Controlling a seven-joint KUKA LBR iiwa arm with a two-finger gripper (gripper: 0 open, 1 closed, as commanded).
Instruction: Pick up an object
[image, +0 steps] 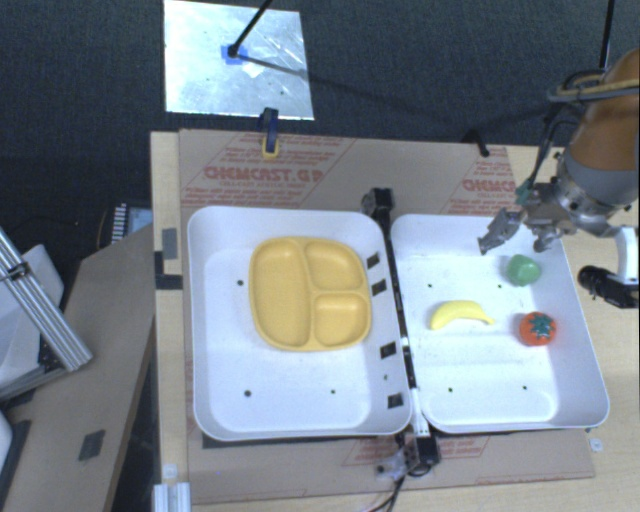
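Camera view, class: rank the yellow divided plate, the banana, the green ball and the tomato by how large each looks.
1. Yellow divided plate
2. Banana
3. Green ball and tomato: they look about alike, so I leave them tied.

Two bins (230, 420), one tray (308, 293), three toys (461, 315).

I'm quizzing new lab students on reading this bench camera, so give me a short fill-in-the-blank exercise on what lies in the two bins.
1. The divided yellow tray lies in the ____ bin as the camera sees it.
2. Between the green object and the red, tomato-like object, nearer the centre divider, lies a yellow ____.
3. The gripper hangs closest to the ____ object.

Missing words: left; banana; green
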